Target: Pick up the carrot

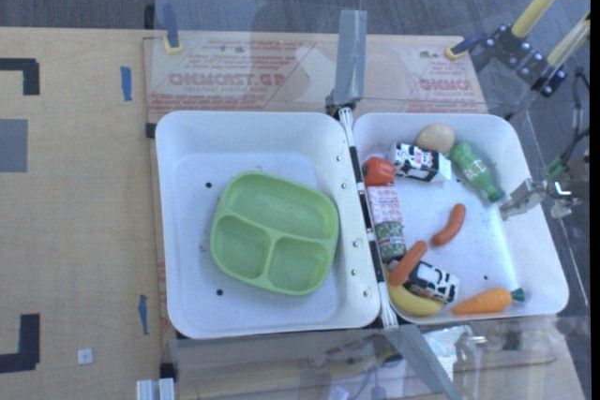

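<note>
The carrot (485, 301) lies on its side near the front right corner of the right bin (539, 244), its green tip pointing right, just beside the banana (415, 302). A black-and-white carton (434, 280) sits on the banana, touching a sausage (408, 262). Another sausage (449, 224) lies mid-bin, with a green bottle (474, 171), a potato (435, 138) and a second carton (416, 162) further back. The left bin (187, 145) holds a green divided plate (274, 232). Of the arm I cannot make out a pose, nor tell the claw's state
</note>
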Motion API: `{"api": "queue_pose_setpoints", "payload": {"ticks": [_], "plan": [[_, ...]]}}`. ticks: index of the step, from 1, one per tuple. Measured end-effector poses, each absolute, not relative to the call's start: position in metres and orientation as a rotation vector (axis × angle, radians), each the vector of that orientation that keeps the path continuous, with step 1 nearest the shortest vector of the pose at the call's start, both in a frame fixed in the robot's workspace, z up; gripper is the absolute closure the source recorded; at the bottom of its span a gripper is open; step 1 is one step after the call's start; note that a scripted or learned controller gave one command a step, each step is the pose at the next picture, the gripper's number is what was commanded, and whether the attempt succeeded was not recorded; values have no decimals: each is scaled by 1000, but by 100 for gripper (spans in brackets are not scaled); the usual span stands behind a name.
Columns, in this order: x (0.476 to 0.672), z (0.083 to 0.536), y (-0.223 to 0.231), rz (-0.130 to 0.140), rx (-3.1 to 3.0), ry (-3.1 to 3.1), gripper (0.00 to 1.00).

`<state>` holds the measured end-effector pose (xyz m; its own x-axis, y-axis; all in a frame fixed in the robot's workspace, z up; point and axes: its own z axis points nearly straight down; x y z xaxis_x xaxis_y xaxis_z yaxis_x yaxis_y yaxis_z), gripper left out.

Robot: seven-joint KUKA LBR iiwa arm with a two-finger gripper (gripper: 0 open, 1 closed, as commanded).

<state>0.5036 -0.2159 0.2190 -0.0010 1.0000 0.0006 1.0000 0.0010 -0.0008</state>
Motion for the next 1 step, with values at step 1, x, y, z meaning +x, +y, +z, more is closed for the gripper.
{"api": "queue_pose_setpoints", "payload": {"ticks": [1], "plan": [[485, 96, -214, -15, -2174, -2261, 0]]}}
